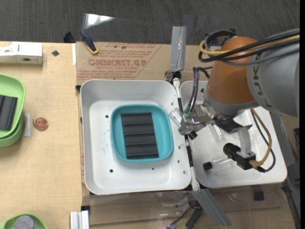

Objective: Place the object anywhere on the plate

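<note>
Plate [142,133], teal with a black slatted insert, is seated centrally in the left bin [95,175]. Gripper [187,124] is poised at the bins' shared edge; its grip cannot be told.

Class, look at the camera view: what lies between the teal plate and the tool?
In the camera view, the left white bin's bare floor and right rim lie between the square teal plate and the tool.

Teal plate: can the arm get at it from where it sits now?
Probably yes. The teal plate lies open in the left bin with nothing above it, and the gripper hangs at the bins' shared edge, right beside it.
</note>
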### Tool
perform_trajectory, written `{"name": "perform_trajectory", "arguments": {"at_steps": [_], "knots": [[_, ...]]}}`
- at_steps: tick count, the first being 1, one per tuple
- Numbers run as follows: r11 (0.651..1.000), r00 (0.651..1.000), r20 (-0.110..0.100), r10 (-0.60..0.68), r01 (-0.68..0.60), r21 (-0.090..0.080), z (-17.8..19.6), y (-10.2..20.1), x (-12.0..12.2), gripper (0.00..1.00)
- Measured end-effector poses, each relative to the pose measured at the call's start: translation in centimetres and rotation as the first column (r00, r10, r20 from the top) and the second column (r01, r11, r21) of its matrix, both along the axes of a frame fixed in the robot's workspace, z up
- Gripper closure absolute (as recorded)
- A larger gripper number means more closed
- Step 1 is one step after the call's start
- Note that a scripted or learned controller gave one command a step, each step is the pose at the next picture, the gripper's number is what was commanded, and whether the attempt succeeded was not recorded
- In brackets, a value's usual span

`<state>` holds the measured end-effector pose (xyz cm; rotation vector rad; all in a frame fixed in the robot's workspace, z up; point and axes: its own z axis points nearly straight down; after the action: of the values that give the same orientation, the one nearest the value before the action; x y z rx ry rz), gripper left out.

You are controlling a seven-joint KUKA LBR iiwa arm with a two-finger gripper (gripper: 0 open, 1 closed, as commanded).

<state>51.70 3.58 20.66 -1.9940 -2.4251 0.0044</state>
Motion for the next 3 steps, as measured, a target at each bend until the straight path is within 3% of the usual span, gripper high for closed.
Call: {"name": "perform_trajectory", "arguments": {"at_steps": [1, 3], "knots": [[1.000, 1.000, 0.000, 0.000, 0.000, 0.000, 0.01, -0.04, 0.01, 0.00], [1.000, 1.000, 0.000, 0.000, 0.000, 0.000, 0.01, -0.04, 0.01, 0.00]]}}
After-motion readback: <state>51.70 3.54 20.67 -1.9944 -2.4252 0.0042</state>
